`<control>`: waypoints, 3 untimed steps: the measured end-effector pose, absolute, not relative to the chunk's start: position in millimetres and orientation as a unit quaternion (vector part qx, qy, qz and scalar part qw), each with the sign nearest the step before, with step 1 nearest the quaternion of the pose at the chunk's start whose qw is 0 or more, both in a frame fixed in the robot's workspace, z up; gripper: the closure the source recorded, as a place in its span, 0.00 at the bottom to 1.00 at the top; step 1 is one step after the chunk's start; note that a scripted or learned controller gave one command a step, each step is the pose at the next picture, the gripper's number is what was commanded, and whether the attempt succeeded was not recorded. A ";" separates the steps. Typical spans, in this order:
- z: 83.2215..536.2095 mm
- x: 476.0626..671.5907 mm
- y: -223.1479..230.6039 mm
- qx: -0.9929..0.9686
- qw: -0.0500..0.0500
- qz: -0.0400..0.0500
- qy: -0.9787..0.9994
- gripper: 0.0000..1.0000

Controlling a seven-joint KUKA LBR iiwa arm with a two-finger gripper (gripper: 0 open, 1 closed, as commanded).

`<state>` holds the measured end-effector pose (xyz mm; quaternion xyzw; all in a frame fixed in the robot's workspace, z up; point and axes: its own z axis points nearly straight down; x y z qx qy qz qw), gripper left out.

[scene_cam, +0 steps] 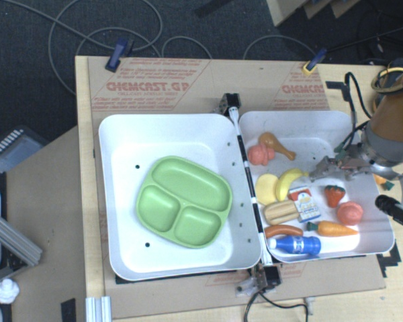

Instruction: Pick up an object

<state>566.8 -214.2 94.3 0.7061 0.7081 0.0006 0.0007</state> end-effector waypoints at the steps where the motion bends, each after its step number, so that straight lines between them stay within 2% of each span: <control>1: 84.3 528.2 -210.3 0.707 -0.001 0.000 0.707 0.00; 2: 94.5 528.8 -210.4 0.707 0.001 0.000 0.707 1.00; 3: 84.9 603.4 -135.4 0.707 0.001 0.001 0.708 1.00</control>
